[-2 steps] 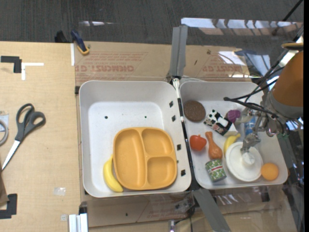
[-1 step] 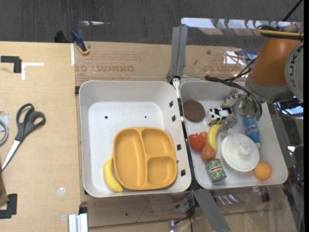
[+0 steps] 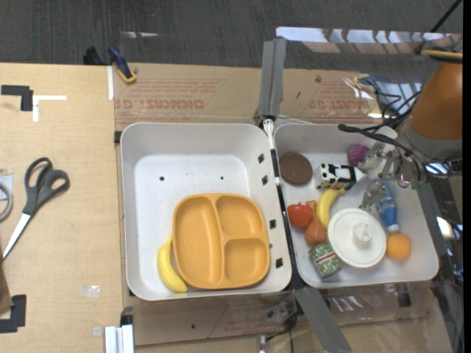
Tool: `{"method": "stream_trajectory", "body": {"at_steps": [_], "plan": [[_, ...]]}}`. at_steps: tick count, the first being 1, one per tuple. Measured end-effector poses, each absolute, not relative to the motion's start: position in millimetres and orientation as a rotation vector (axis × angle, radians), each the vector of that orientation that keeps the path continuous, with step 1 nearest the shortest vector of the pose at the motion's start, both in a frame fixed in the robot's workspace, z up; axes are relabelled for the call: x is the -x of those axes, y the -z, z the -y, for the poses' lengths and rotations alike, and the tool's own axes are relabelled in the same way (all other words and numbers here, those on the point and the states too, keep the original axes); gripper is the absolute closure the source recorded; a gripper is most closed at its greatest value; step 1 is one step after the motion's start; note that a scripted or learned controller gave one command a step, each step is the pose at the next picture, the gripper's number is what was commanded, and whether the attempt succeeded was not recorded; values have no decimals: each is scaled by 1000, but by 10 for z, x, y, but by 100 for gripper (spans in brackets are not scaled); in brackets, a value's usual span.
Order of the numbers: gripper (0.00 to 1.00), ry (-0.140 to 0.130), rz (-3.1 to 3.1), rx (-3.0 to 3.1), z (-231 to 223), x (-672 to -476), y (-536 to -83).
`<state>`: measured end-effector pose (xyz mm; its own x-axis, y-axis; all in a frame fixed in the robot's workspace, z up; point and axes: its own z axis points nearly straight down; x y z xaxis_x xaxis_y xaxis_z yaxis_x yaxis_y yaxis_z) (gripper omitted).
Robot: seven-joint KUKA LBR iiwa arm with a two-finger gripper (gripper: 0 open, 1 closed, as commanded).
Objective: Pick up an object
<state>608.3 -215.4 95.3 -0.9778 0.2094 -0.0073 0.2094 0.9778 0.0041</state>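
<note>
My gripper [image 3: 380,176] hangs over the back right part of the right bin [image 3: 425,271], under the arm's orange band [image 3: 441,101]. Right below it lies a small blue bottle [image 3: 388,214]. A purple toy [image 3: 358,153] sits just to its left, and beyond that a black-and-white cow figure [image 3: 336,173]. A white round lid [image 3: 357,237] lies in front of the gripper, with an orange ball [image 3: 397,246] at its right. Whether anything is between the gripper's parts is not visible.
The right bin also holds a brown disc [image 3: 296,168], a small banana [image 3: 327,204], a red fruit [image 3: 300,214], an orange piece [image 3: 316,232] and a green carton [image 3: 324,260]. In the left bin [image 3: 147,153] lie a yellow divided plate [image 3: 221,240] and a banana [image 3: 168,268]. Scissors [image 3: 37,190] rest on the bench at left.
</note>
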Motion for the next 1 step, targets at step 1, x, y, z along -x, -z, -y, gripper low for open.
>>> {"method": "stream_trajectory", "body": {"at_steps": [1], "plan": [[0, -15, -3095, -495, 2124, -5742, -947]]}}
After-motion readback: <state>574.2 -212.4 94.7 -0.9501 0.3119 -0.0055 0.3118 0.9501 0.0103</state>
